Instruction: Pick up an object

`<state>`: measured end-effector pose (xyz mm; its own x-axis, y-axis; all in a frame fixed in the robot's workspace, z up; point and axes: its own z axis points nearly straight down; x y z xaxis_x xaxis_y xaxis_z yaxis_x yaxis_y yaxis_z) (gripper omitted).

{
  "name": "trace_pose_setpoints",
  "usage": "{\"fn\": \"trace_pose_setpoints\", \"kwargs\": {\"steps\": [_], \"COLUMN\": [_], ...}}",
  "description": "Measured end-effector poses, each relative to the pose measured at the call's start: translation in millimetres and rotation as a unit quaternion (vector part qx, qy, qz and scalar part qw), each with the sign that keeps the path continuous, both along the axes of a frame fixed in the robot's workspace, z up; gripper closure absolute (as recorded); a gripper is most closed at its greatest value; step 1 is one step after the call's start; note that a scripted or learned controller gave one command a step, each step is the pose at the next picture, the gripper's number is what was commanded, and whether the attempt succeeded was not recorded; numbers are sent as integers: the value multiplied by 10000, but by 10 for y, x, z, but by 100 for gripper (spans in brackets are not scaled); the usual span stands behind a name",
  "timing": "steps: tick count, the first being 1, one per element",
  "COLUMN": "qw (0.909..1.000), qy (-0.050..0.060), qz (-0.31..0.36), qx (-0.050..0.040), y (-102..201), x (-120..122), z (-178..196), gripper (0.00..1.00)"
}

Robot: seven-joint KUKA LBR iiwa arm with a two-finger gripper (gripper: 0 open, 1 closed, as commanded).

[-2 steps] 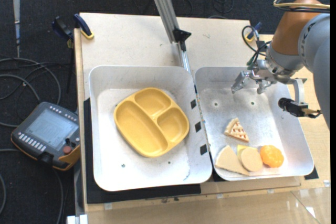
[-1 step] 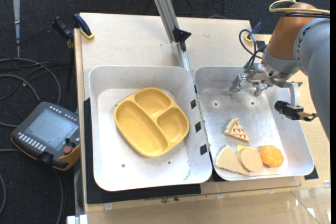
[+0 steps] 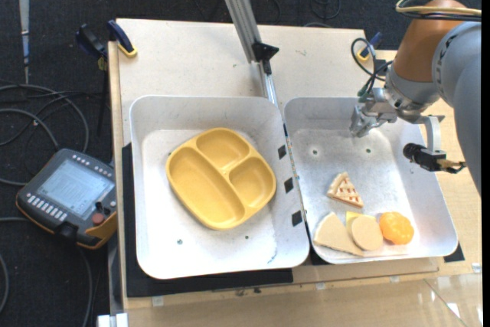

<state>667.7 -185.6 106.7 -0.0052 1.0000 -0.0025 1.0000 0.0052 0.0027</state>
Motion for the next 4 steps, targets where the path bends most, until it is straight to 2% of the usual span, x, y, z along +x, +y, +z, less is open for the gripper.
{"fn": "trace_pose_setpoints", "kwargs": {"steps": [1, 2, 3, 4], "qw": [10000, 10000, 10000, 10000], "qy": [-28, -20, 11, 20], "qz": [-15, -14, 9, 11], "qx": [3, 4, 20, 24], "y": [55, 55, 557, 1062], "x": [-35, -20, -216, -279], "z": [612, 981, 1096, 1040], "gripper": [100, 100, 100, 100]}}
